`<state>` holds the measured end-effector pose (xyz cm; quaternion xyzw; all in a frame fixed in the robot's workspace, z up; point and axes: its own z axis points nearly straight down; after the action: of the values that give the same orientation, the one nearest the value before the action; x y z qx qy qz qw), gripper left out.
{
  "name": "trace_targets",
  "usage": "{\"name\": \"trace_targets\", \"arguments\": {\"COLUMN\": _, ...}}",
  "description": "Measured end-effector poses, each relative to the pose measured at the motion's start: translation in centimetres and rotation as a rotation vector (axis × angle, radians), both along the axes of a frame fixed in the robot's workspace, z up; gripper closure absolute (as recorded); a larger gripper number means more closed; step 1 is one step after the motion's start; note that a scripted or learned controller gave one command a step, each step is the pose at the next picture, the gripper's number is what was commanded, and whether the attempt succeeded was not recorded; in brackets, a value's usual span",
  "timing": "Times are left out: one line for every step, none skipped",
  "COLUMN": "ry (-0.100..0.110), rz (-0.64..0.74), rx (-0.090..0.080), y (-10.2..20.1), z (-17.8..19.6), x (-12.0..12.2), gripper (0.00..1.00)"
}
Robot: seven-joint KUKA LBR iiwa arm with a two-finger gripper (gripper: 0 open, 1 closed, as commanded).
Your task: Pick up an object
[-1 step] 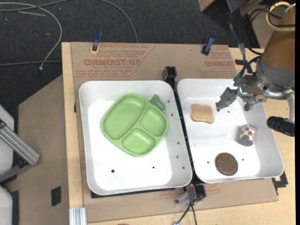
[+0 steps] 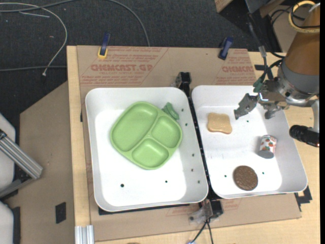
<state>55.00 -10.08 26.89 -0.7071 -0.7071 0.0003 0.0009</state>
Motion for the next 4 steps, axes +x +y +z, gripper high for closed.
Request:
{"name": "trace_targets", "arguments": {"ry": 0.004, "rz": 0.0, "rx": 0.002, "y": 0.8, "z": -4.7, "x": -0.6, "gripper": 0.0}}
{"name": "trace_targets", "arguments": {"ry": 0.006, "rz": -0.001, "rx": 0.002, "y": 0.7, "z": -9.1, "x": -1.2, "gripper": 0.0}}
{"name": "trace_targets", "arguments": {"ry": 0.008, "rz": -0.001, "rx": 0.002, "y": 0.9, "z": -15.5, "x": -1.7, "gripper": 0.0}}
{"name": "trace_targets", "arguments": {"ry": -0.001, "rz": -0.001, "rx": 0.001, "y": 0.9, "z": -14.0, "x": -1.4, "gripper": 1.0}}
